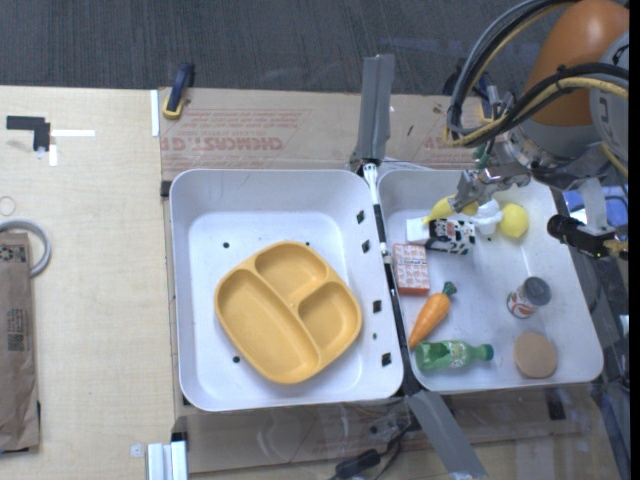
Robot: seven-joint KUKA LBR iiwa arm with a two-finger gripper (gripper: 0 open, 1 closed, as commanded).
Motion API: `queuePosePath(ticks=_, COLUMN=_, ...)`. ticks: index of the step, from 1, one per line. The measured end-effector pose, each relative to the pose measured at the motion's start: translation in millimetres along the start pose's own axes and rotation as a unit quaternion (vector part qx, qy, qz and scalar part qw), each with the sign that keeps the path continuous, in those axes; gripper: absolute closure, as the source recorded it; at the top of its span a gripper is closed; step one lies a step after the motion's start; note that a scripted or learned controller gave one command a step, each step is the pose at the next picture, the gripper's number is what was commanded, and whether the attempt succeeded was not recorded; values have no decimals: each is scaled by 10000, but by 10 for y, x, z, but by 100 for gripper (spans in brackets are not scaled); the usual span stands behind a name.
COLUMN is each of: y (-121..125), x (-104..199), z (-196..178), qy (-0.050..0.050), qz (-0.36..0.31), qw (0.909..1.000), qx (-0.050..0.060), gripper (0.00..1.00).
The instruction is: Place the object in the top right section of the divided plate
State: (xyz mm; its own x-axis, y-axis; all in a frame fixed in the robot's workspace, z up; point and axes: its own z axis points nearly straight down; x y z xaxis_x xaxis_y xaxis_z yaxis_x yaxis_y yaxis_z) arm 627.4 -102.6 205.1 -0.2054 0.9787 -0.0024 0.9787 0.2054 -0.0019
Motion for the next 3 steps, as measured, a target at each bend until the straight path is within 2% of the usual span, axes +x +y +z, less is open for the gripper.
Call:
queuePosePath(ticks=1, y=-723, x=145, z=1012, qy=10, qz=-54, qw=10000, qx=3, gripper=100)
queuePosePath(ticks=2, y=-1459, x=341, z=1131, qy=0, qz=-1913, qw=9815, qx=-10, gripper=100)
queuePosePath(ticks=3, y=-1274, x=1221, z=141, qy=8, qz=-2687, qw=9632, qx=-5, gripper=100)
